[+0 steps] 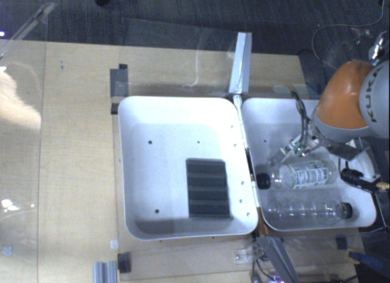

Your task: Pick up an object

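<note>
Two clear plastic bottles (303,175) (308,211) are lying in the right bin (268,123) — label print too small to read. One dark ribbed block (208,188) is sitting in the left bin (140,154). The gripper (298,147) is hanging over the upper bottle — whether open or closed, I cannot tell.

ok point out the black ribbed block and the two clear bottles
block (208,188), camera view, middle of its ribbed top
upper bottle (303,175), camera view, on its label
lower bottle (304,211), camera view, middle of its clear body
</note>
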Robot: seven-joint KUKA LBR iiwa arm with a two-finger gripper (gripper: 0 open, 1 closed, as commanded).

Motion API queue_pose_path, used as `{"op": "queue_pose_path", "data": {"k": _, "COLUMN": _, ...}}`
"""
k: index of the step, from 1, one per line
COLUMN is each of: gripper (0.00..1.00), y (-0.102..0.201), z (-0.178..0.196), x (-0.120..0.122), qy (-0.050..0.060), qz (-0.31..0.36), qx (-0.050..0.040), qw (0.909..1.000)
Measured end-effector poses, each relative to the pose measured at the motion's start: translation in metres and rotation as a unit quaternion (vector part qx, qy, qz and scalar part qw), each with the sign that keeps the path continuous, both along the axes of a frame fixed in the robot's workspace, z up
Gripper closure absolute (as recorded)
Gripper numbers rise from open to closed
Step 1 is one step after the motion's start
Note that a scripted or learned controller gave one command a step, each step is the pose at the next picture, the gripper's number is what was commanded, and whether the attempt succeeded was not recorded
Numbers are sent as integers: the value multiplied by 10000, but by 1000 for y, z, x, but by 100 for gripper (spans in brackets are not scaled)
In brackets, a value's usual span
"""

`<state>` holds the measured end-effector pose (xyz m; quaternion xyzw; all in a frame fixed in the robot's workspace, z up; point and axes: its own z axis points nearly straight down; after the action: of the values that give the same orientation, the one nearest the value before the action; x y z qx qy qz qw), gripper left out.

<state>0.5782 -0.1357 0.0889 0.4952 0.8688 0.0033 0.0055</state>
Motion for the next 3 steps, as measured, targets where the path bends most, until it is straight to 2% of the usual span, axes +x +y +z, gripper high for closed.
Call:
{"op": "queue_pose_path", "data": {"k": 1, "gripper": 0, "y": -21, "z": 1, "x": 72, "qy": 15, "qz": -414, "qx": -2, "qw": 9991}}
{"op": "queue_pose_path", "data": {"k": 2, "gripper": 0, "y": 1, "z": 28, "x": 68, "qy": 21, "qz": 365, "qx": -6, "qw": 9993}}
{"op": "queue_pose_path", "data": {"k": 3, "gripper": 0, "y": -16, "z": 11, "x": 18, "qy": 32, "qz": 589, "qx": -9, "qw": 9983}}
